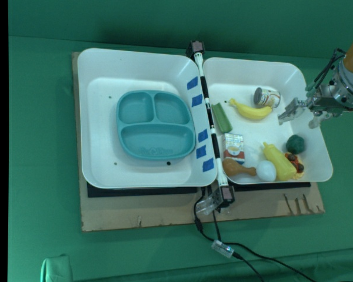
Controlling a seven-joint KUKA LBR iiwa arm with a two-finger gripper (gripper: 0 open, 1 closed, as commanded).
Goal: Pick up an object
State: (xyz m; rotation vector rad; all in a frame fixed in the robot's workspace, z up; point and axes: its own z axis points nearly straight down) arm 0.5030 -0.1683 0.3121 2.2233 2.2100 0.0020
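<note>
Nearest the camera, cables (223,245) trailed off the cardboard (165,219) under two white bins. Along the right bin's (247,69) front edge lay a drumstick (238,169), an egg (266,170), a corn cob (279,160) and a carton (234,145); a dark green ball (295,143) sat behind the corn. Farther back lay a cucumber (222,116), a banana (251,111) and a can (266,97). The left bin (100,69) held a teal tray (156,125). The gripper (301,115) hung over the right bin's far right side, fingers spread wide, holding nothing
</note>
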